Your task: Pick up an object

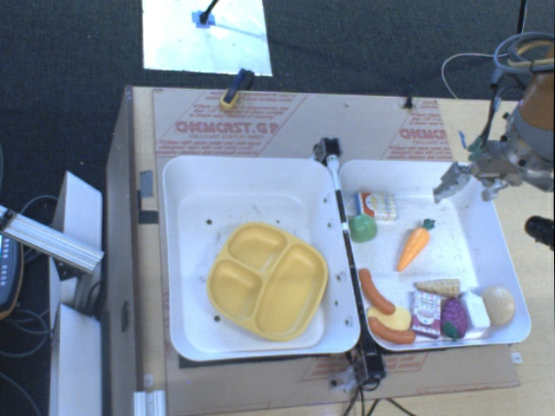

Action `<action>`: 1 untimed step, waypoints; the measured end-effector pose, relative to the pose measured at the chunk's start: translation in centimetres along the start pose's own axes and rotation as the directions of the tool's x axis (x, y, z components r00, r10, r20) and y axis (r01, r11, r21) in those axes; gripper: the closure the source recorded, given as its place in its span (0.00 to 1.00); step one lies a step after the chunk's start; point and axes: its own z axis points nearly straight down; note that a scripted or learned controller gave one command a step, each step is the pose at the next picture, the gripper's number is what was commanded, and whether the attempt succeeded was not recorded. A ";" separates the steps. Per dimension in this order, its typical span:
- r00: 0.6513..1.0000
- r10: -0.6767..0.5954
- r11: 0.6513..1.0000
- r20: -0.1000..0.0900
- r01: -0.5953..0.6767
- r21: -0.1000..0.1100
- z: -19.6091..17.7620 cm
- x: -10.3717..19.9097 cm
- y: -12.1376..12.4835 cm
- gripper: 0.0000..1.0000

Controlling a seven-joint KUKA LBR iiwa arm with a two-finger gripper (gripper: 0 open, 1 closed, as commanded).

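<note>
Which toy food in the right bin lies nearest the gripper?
The carrot, orange with a green top, lying mid-bin. It is the item closest below the gripper; the sausages, grapes and other foods sit farther, along the bin's near edge.

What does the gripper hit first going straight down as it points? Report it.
Probably the bare floor of the right bin, under the gripper; the carrot lies off that line. Depth from this slanted view is uncertain.
</note>
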 end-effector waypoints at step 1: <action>1.000 0.002 1.000 -0.001 -0.002 0.003 16.5 2.2 -0.2 0.00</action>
